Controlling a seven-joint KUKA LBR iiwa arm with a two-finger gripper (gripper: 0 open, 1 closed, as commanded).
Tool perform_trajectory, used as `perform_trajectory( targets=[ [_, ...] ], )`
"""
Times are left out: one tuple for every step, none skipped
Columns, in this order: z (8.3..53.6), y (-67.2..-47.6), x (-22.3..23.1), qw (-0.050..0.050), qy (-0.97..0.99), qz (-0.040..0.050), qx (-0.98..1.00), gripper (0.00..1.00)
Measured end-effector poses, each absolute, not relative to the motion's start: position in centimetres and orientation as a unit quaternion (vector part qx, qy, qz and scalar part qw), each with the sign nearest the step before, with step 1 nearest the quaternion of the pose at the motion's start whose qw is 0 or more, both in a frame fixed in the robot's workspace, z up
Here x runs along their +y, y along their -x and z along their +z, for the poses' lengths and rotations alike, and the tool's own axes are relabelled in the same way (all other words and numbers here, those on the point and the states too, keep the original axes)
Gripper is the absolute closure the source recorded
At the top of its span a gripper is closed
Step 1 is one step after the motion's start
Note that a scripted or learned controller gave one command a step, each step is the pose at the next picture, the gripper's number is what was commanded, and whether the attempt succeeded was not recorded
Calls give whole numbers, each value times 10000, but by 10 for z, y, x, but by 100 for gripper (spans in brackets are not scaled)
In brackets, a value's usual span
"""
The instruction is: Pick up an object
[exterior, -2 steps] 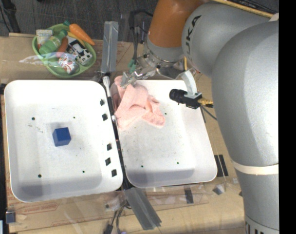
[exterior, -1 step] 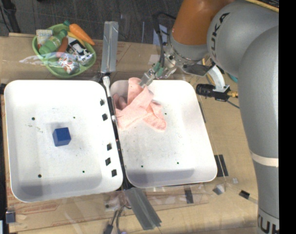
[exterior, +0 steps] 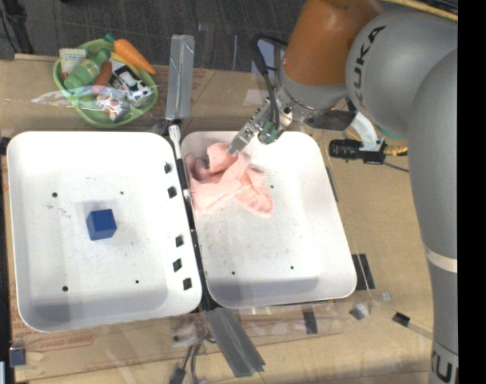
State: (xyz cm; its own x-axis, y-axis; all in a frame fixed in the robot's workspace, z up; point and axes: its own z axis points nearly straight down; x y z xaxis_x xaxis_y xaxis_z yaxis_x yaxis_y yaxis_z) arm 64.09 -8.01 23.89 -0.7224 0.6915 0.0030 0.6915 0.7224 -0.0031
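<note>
Grey arm [exterior: 403,78] cut off at right edge, right bin [exterior: 307,254] holding crumpled pink cloth [exterior: 227,184] at its back-left, gripper [exterior: 244,142] touching cloth's top, grip unclear, blue cube [exterior: 101,223] in left bin [exterior: 35,214]

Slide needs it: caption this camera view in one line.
KUKA gripper at the pink cloth in the right bin; blue cube in the left bin.

pink cloth [exterior: 227,184], blue cube [exterior: 101,223]
</note>
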Motion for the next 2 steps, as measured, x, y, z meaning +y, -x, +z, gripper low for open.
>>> perform_trajectory(
  targets=[
    [239,-641,-80,19,3728,10,-9279,0],
    [107,-626,-136,10,3622,7,-9321,0]
  ],
)
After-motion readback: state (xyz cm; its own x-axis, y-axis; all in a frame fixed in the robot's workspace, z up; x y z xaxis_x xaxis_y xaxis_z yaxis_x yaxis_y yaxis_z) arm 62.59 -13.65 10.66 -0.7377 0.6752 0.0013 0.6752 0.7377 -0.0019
